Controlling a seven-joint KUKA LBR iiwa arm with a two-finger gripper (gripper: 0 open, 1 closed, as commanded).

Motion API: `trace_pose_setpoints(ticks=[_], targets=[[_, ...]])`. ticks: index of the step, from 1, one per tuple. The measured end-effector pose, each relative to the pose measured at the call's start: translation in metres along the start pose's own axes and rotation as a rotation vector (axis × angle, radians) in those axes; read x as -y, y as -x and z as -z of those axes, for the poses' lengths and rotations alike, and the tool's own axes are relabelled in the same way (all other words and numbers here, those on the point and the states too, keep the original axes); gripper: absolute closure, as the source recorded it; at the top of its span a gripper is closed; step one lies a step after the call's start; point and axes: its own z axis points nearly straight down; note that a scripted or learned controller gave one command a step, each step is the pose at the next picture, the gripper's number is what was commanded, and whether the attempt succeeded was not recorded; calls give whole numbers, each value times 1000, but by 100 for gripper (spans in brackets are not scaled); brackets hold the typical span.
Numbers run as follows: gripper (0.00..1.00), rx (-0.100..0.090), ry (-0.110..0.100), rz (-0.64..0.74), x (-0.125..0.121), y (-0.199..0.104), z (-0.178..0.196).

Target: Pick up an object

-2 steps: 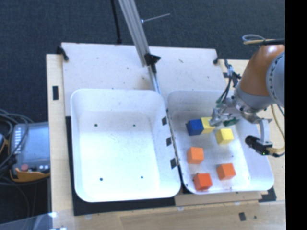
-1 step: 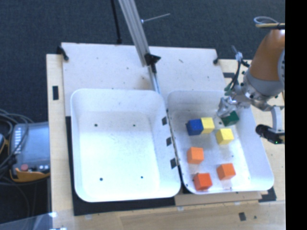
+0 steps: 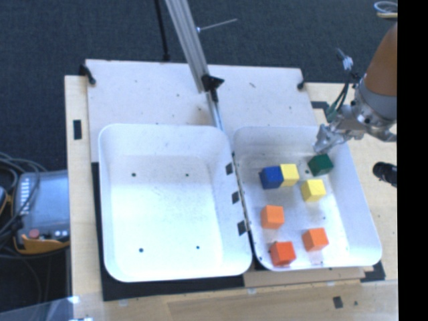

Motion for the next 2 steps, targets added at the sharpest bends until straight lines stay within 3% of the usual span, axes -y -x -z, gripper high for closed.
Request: trace_pose_setpoints(ticks=[1,2], targets=[[100,0,-3,2,-1,1,2],[100,-3,-6,1,-4,-53,-10]])
